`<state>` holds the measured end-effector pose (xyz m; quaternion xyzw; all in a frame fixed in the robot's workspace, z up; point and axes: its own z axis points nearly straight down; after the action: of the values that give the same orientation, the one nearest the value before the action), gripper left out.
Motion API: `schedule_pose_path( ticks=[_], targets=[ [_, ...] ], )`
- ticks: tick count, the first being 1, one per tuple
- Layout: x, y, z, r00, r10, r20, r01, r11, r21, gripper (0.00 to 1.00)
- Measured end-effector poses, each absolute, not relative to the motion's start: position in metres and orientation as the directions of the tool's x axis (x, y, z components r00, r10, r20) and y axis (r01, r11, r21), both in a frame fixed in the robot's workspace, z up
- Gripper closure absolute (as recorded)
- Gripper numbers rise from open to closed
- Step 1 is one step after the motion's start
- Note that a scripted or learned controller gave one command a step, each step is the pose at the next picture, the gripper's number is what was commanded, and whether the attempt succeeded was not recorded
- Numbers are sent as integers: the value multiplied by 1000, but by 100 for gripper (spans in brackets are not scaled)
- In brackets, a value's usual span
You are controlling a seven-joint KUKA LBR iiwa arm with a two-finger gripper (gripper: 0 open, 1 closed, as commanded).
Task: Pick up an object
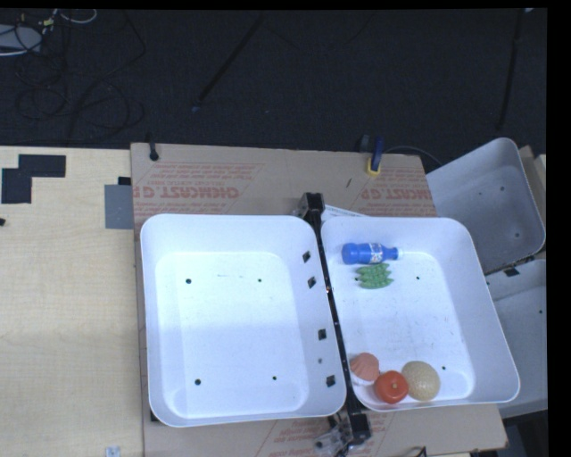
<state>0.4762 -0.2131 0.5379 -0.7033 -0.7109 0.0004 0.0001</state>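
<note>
Seen from near edge to far. At the near edge, between the bins, a small dark metal fitting (pixel 344 436) on printed cardboard (pixel 268 183) spread under both bins. In the near corner of the right bin (pixel 437 321), three round items clustered against the wall: red ball (pixel 391 386) in the middle, touching tan ball (pixel 421 379) on its right and peach-coloured piece (pixel 364 365) on its left. Farther back in the same bin, well apart from that cluster, a small green leafy item (pixel 375 277), and just beyond it a blue bottle (pixel 368 253) lying on its side, pale cap to the view's right, near the far wall. Left bin (pixel 232 321) alongside, joined by a dark strip with clips (pixel 319 294). Beyond the bins, a yellow-and-blue tool (pixel 376 157) at the cardboard's far edge, a tilted white panel (pixel 486 196) to the right, pale wooden bench (pixel 62 294) to the left, then dark floor with cables (pixel 53 27). Gripper opening: cannot tell.
</note>
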Motion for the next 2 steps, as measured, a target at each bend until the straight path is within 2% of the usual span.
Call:
schedule_pose_path(
  ticks=[1, 2],
  targets=[
    [476, -206, 537, -3, 1000, 1, 1000, 3, -3, 0],
    [477, -206, 547, -7, 1000, 1, 1000, 7, -4, 100]
  ],
)
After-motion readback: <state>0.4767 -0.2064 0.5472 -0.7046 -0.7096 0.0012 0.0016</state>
